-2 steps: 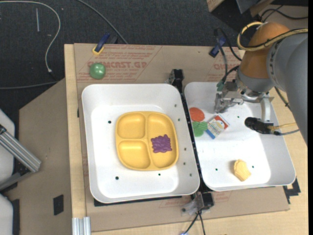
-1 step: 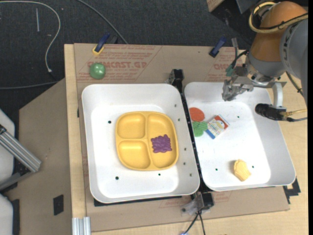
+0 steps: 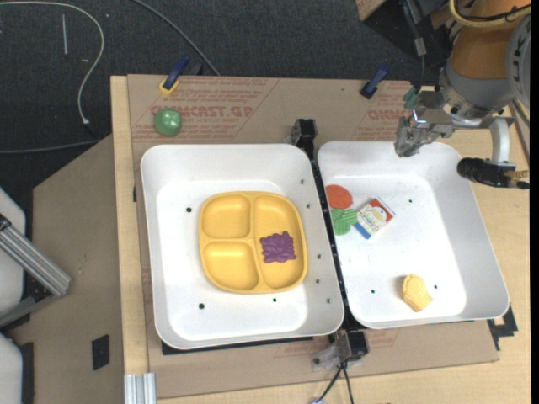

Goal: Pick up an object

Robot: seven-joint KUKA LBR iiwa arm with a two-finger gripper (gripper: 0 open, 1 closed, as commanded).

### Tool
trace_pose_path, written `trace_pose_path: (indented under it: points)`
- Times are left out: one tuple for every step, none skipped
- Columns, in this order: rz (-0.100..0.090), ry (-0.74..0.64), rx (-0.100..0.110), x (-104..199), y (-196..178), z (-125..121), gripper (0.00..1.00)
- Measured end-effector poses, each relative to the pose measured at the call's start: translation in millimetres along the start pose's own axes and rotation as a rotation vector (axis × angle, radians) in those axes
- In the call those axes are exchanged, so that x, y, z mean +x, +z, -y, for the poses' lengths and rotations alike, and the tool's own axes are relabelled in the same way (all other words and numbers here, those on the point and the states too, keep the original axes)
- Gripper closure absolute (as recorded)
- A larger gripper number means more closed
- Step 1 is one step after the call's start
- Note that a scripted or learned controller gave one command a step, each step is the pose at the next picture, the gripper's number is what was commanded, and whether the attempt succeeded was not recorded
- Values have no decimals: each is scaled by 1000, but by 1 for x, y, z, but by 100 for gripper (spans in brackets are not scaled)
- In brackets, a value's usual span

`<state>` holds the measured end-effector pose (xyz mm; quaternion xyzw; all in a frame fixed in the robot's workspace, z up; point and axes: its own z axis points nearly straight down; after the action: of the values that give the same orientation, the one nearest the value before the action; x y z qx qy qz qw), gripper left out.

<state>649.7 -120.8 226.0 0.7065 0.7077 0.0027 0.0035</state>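
The grey arm's two-finger gripper (image 3: 410,144) hung over the far rim of the right white bin (image 3: 472,251); whether its jaws were apart or together could not be told. In that bin lay a red disc (image 3: 338,196), a green piece (image 3: 343,220) touching it, a small colourful carton (image 3: 373,218) just beside, and a yellow lump (image 3: 416,292) near the front. The left white bin (image 3: 168,225) held a yellow compartment plate (image 3: 227,251) bearing a purple cluster (image 3: 278,247) in its right compartment. A green ball (image 3: 168,122) sat on the cardboard behind.

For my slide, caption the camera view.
Tool above right bin's far rim; purple grapes on yellow plate in left bin.
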Motion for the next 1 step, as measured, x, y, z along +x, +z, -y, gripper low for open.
trace_pose_path:
  points:
    - [-1,0,4,0,-18,-1,100]
